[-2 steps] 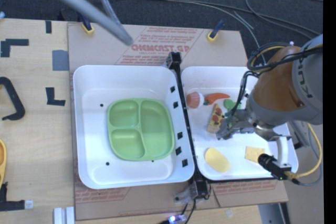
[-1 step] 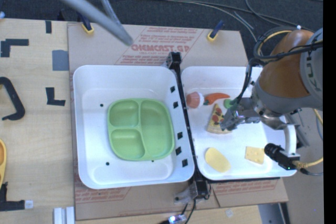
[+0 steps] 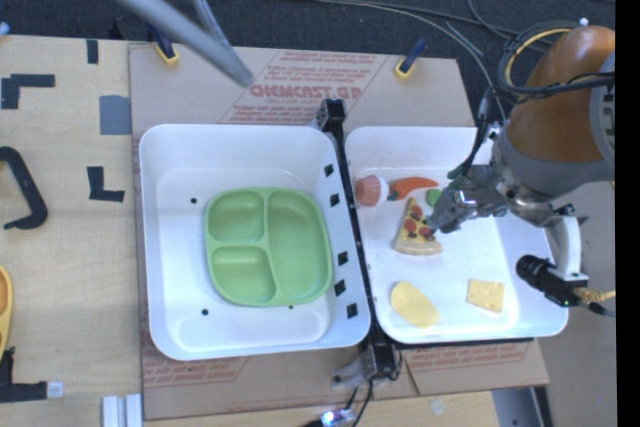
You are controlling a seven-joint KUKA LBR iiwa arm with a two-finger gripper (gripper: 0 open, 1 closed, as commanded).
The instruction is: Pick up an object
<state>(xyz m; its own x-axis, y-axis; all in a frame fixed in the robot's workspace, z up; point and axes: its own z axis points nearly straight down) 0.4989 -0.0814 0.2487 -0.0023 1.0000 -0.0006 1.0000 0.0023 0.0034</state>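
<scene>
Two white bins sit side by side: the left bin carries a green divided plate, the right bin the toy food. At that bin's centre lies a pizza slice, with the gripper touching its two o'clock edge; whether the fingers are spread or pinching cannot be told. A carrot lies at twelve o'clock of the slice, a cheese square at four, a yellow chip at six.
</scene>
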